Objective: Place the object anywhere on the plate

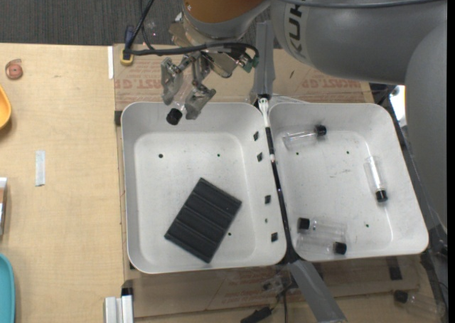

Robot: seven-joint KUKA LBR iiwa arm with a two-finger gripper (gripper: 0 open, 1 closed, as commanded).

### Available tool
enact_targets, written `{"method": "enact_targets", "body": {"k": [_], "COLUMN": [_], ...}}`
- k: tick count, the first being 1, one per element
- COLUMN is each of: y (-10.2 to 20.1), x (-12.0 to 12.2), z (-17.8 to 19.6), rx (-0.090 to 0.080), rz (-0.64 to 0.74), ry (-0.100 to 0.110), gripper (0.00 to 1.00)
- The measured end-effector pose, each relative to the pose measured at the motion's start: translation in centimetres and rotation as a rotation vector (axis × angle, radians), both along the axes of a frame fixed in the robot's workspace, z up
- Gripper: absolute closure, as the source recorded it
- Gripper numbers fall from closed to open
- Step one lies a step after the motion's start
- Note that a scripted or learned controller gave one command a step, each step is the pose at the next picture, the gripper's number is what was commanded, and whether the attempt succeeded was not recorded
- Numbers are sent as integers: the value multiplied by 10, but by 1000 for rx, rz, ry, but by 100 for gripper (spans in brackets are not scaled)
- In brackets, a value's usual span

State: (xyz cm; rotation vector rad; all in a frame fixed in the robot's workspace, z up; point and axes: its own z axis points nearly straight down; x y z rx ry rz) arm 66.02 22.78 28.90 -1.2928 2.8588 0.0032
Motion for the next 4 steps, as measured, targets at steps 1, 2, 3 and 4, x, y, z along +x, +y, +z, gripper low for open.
{"method": "enact_targets", "body": {"k": [1, 2, 3, 4], "y": [-5, -18, -26, -4], "x": [0, -88, -27, 0], "z": [83, 36, 43, 107], "rx": [0, -2, 0, 0], "rz": [133, 399, 734, 1109], "ry": [-2, 1, -2, -3], "gripper": [100, 100, 100, 100]}}
